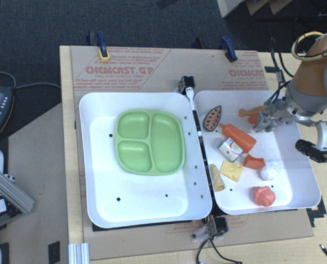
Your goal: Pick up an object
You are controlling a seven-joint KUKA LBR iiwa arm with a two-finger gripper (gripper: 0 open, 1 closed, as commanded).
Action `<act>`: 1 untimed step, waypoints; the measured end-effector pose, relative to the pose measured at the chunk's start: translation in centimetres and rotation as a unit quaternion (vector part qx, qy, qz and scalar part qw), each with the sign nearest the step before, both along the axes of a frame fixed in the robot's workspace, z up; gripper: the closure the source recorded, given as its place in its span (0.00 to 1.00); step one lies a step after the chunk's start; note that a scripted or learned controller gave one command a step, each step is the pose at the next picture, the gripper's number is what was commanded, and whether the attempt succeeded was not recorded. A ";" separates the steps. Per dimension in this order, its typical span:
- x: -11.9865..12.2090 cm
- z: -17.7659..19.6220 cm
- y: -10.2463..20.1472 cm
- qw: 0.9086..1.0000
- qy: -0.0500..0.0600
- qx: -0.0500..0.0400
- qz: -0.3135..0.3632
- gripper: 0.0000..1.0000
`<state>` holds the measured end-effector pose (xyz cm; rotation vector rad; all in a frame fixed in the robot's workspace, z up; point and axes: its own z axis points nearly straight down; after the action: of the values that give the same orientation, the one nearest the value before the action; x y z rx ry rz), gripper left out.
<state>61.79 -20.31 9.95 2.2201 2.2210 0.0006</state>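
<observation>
Hand over right bin | brown bench board | dark carpet

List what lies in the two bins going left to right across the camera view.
Green divided plate → watermelon slice toy → orange bottle → gripper.

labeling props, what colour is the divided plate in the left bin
Light green, plain, seen in the camera view: divided plate.
</observation>
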 end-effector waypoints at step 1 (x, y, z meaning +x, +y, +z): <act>-0.2 6.4 -0.1 1.000 -0.003 -0.001 0.000 1.00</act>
<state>61.55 -20.41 16.36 2.2161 2.2153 0.0052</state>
